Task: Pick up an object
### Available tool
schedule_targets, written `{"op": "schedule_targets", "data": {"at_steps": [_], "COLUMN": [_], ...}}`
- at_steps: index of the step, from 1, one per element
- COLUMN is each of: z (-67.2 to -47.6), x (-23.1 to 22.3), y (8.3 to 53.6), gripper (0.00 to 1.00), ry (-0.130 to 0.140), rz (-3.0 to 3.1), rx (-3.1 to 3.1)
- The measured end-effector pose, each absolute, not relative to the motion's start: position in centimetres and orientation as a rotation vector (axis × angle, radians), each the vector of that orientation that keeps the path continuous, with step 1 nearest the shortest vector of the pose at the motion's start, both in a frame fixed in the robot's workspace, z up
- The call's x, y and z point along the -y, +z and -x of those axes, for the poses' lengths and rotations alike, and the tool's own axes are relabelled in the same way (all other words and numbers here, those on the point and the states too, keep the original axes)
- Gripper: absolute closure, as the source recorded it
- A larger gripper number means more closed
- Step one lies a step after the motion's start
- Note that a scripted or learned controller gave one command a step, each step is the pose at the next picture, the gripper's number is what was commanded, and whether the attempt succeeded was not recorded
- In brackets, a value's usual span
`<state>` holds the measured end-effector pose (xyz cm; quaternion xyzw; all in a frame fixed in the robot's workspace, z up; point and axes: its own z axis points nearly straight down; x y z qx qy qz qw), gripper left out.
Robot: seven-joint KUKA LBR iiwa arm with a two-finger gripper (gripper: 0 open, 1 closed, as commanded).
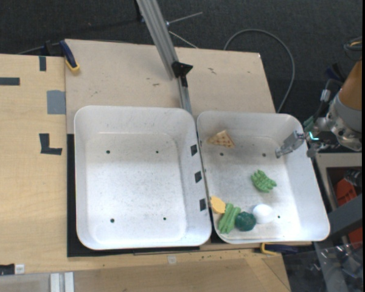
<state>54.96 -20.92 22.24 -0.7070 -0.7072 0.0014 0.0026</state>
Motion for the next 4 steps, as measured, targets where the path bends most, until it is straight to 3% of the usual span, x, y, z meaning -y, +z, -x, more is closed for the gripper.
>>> {"op": "schedule_targets", "data": {"at_steps": [1,3,4], "z": [-55.1,-54.4,-54.7], "x": [20.9,20.8,20.7], "y": [22.5,11.7,9.2], "gripper": [0.00,0.00,0.00], "ry": [0.001,0.008,-0.005], "rz": [2.219,2.216,2.222], "rx": [2.223,2.217,2.223]}}
